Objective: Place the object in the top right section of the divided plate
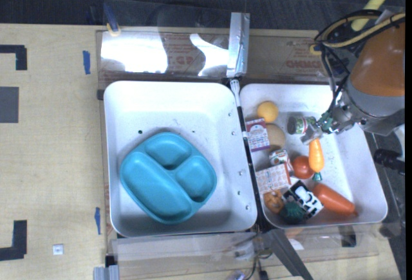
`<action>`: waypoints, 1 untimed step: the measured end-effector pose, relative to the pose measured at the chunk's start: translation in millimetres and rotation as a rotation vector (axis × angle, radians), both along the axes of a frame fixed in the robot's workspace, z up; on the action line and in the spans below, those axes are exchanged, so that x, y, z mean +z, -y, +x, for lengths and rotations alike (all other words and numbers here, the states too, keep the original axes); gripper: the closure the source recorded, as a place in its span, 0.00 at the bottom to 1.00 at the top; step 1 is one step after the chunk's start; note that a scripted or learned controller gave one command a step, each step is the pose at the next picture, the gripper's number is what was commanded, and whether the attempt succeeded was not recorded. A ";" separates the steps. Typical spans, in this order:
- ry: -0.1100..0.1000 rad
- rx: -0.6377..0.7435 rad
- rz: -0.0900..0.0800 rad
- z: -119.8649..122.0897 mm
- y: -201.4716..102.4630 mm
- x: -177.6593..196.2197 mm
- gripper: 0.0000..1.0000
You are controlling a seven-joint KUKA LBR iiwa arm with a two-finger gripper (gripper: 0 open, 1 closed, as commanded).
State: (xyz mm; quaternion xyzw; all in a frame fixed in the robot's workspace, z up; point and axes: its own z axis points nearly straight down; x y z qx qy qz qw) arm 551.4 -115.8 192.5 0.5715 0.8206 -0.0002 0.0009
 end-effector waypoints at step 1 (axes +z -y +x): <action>0.000 0.000 0.000 0.0 0.0 0.1 0.00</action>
